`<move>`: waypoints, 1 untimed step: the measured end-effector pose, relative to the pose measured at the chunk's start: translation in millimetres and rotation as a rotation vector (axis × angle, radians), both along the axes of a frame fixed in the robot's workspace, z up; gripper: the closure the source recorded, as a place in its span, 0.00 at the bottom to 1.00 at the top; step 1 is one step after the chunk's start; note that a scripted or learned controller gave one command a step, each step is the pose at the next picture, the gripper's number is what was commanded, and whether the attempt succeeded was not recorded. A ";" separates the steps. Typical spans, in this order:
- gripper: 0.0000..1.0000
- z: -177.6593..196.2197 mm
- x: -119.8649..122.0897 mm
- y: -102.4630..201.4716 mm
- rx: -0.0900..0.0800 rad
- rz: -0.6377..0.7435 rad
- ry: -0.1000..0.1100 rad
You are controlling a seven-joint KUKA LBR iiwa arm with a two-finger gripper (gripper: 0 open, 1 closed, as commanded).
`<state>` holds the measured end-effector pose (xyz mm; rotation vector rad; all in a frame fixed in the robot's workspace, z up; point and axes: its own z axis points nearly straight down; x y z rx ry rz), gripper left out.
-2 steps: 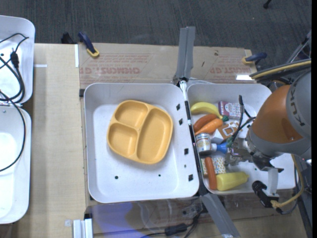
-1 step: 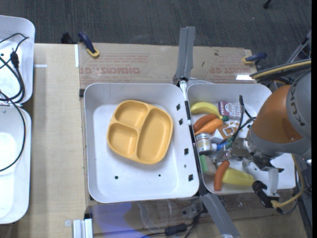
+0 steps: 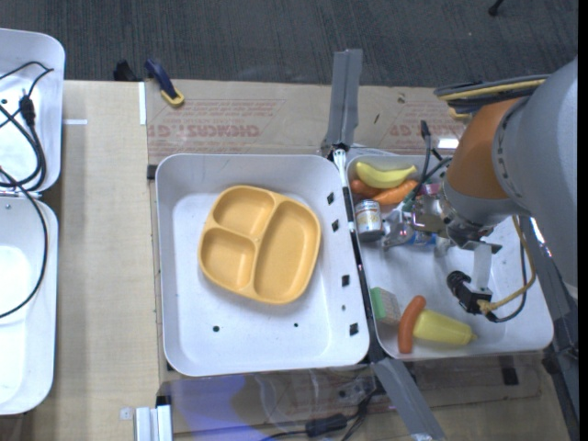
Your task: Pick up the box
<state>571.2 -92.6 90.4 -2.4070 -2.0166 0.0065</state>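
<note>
**Hand low in the right bin among the toy food**

The arm (image 3: 514, 154) reaches in from the right, and its hand (image 3: 411, 225) sits low in the right bin (image 3: 524, 338), amid clutter. I cannot tell whether it is apart or together, and nothing can be made out as held.

Just left of the hand stands a small silver can (image 3: 368, 220). Just behind it lie a yellow banana (image 3: 384, 172) and an orange carrot (image 3: 393, 194), touching each other. Nearer the camera than the hand, well apart from it, lie a yellow box-like block (image 3: 443, 329), a smaller orange carrot-shaped piece (image 3: 408, 322) touching the block's left end, and a pale green piece (image 3: 383, 302) by the bin's left wall. Which item is the box is not certain; the yellow block fits best.

Far left of the hand, the left bin (image 3: 184, 320) holds a yellow three-compartment plate (image 3: 260, 243). Both bins rest on the tabletop (image 3: 110, 246)
</note>
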 end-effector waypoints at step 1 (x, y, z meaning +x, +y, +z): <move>1.00 7.4 -1.3 -0.4 -0.002 0.002 0.006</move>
